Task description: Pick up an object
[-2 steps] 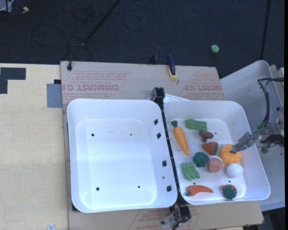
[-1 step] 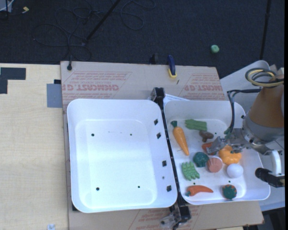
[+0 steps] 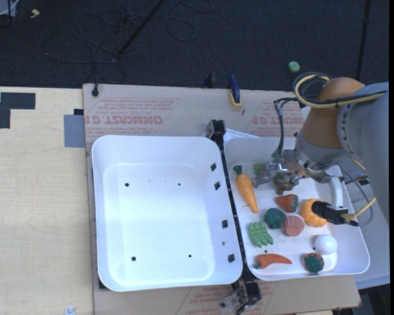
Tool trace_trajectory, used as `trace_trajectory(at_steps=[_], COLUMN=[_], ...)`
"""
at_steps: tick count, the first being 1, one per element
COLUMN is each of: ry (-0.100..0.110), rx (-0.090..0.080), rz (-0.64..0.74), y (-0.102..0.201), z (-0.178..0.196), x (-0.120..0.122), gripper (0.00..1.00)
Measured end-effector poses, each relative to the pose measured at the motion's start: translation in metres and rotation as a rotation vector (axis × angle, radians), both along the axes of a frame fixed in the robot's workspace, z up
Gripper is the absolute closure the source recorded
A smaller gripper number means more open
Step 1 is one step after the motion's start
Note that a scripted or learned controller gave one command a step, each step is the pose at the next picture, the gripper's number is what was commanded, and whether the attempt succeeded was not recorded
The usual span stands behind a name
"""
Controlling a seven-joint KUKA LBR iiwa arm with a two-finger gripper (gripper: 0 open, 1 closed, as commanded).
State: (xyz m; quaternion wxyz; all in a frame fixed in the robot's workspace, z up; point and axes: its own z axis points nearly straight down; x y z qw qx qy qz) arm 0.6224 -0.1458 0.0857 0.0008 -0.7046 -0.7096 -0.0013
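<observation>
Reaching in from the right, the arm [image 3: 328, 120] is bent down over the far part of the right bin [image 3: 361, 258], so that its gripper [image 3: 280, 174] is brought low among the toy foods gathered there. How far the gripper is open cannot be told, since the metal parts at its tip merge with the clutter beneath, and nothing can be seen held in it.

All the candidate objects are kept in the right bin, presumably so that the picking is done from one tray. A carrot [image 3: 247, 192] lies lengthwise near the bin's left wall, with a small green piece [image 3: 259, 169] just beyond it at the far side. Close to the gripper's tip sits a reddish-brown piece [image 3: 287, 203], the likeliest target by position (this is a judgement, not something shown). Nearer the viewer are a dark green lump [image 3: 274, 218], a pink round piece [image 3: 293, 226] touching it, and an orange fruit [image 3: 312, 213] partly crossed by a black part of the rig. A light green ridged piece [image 3: 261, 233], a red pepper [image 3: 273, 260], a white ball [image 3: 326, 244] and a small green-and-red item [image 3: 314, 262] are spread along the near side.

The left bin [image 3: 105, 176] is set just beside the right one, their walls meeting at the middle. The pick is judged not yet made.
</observation>
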Motion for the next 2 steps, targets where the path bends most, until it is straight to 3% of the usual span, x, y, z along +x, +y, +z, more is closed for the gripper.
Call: trace_trajectory(at_steps=[1, 2], ry=[0.004, -0.008], rx=[-0.002, 0.0], rz=[-0.004, 0.003], y=[-0.004, 0.088], z=[0.012, 0.109], x=[-0.003, 0.025], gripper=[1.0, 1.0])
